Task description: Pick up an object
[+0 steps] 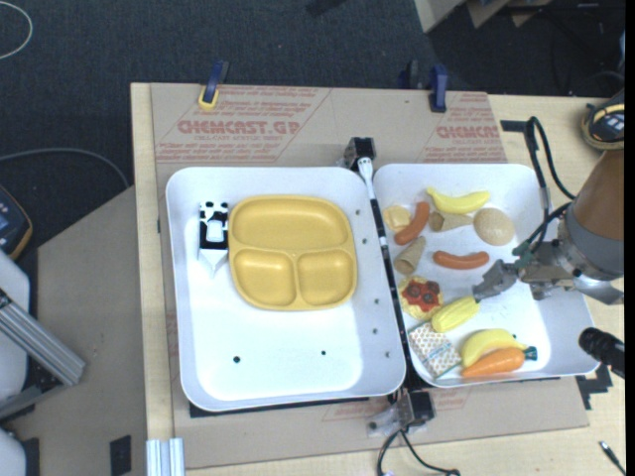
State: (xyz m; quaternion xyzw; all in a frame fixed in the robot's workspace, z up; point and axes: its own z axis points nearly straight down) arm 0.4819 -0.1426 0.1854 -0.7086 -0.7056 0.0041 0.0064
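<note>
Two shallow white bins sit side by side on a pale wooden table (pixel 298 117) printed with red lettering. The left bin (pixel 288 365) has rounded corners and a smooth, glossy floor; on it lies a yellow plastic tray (pixel 293 251) with one wide section above two smaller ones, and just left of the tray a small black-and-white object (pixel 213 228) too blurred to identify. The right bin (pixel 526 181) holds a scatter of toy foods: a curved yellow banana (pixel 456 201) at the top, a round beige ball (pixel 493 226) beside it, two reddish sausages (pixel 412 222) (pixel 461 260), a tan cone-like piece (pixel 408 258), a red cluster of berries (pixel 422 294), a yellow corn-like lump (pixel 454 314), a checked cracker (pixel 434 349), and a second banana (pixel 488 343) resting against an orange carrot (pixel 493 363) at the lower edge. The arm (pixel 600 221) enters from the right, partly cut off by the frame, its orange band visible above a grey wrist. The dark pincer (pixel 496 281) reaches leftward over the right bin, between the lower sausage and the corn-like lump; whether its tips are apart or together is too indistinct to tell, and nothing is seen between them.
</note>
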